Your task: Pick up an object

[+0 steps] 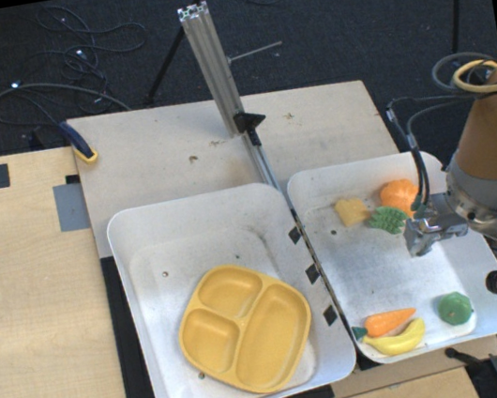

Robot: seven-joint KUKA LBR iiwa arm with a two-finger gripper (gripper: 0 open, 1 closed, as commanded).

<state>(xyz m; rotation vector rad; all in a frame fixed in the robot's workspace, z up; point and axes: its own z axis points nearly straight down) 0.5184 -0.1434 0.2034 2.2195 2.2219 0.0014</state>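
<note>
Here the gripper (419, 237) sits low over the right-hand bin (375, 271), near its far right side, with the grey arm (488, 151) and its orange band reaching in from the right. Its metal fingers point toward a small green leafy toy, something like broccoli (387, 220), which lies just beside the fingertips; whether they touch it cannot be told, and whether the jaws are apart or together cannot be made out either, since the fingers read as one small grey shape from this angle. Nothing is visibly clamped between them. Just behind the broccoli rests an orange round fruit (399, 193), touching or nearly touching it, and a yellow block-like piece (352, 211) lies a little to the left. Along the near edge of the same bin lie a toy carrot (390, 321) resting against a yellow banana (397, 339), with a green round object (454, 307) near them to the right. The left-hand bin (145, 259) holds a yellow divided plate (245, 327) with three compartments, set toward its near side.
</note>
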